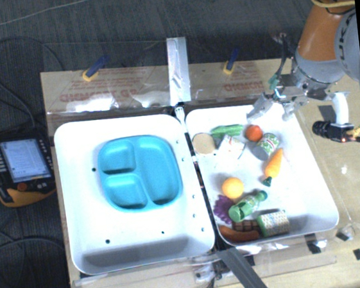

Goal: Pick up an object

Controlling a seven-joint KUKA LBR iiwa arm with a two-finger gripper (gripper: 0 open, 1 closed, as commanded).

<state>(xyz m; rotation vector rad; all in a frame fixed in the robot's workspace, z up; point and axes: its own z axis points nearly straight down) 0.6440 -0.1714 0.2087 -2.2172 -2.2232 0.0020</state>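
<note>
Hanging over the far right corner of the right bin [322, 175], the tool [277, 100] sits at the end of the grey and orange arm [322, 33] that comes in from the right. Its fingers point down and left toward the bin's far rim; whether they are spread or pressed together cannot be told, and nothing shows between them.

Taking the right bin as the landmark, the things lie inside it, all nearer than the tool. Closest to the tool is a small red tomato [253, 132], just inside the bin's far wall, below and left of the fingers and apart from them. Beside the tomato, toward the bin's left, lies a green vegetable [226, 130], and a round tan disc [202, 143] rests against the bin's left wall. A small can with a green label [268, 143] lies just beside the tomato, and a carrot [273, 165] slants beneath that can. An orange [233, 187] sits near the bin's middle. Along the bin's near wall lie a green bottle [246, 206], a bunch of purple grapes [222, 206], a second can [273, 222] and a hot dog [238, 233].

Left of the right bin, the left bin [88, 241] holds a blue divided tray [138, 172].
</note>
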